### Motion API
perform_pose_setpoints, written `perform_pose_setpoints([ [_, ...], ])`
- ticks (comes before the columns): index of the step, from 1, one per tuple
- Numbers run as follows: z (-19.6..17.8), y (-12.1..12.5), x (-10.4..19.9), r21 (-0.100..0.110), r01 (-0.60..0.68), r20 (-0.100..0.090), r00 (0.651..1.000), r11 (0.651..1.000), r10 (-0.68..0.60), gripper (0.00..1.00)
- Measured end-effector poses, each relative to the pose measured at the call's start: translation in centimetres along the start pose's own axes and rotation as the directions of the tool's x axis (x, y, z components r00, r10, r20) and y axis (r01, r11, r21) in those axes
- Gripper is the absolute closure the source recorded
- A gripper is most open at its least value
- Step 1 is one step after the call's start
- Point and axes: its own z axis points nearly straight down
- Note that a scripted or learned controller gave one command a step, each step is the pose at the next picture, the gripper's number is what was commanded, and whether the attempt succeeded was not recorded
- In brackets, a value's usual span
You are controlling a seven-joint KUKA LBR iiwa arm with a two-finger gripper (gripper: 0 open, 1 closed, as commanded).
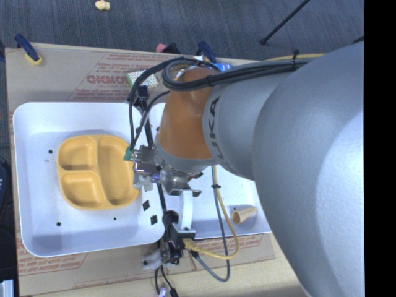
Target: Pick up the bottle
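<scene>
Bottle, where? Log it.
— Cannot tell. The grey arm covers most of the right bin, and nothing I can call that shows in the bare part.

— Jaws?
— Cannot tell how they stand or whether they hold anything. The wrist below the orange band hides them. It hangs over the seam between the bins, at 3 o'clock from the yellow plate, close to its rim.

— Edges, room?
— Left bin: plate sits centre-right, with open white floor from 6 through 12 o'clock. Right bin: a strip shows at 5 o'clock from the wrist, with a tan cone lying on its side near the front wall.

— Materials?
— Bins are smooth white with rounded corners. The plate is glossy, with three compartments. Printed cardboard lies under both bins, with a blue clamp at 11 o'clock. Black cables loop over the band; a yellow cable droops at 6 o'clock.
</scene>
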Motion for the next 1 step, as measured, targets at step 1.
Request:
perform_pose_setpoints([
  [1, -4.87, 0.22, -0.8, -0.004, 0.284, 0.002, 0.959, 0.959, -0.284, 1.0],
])
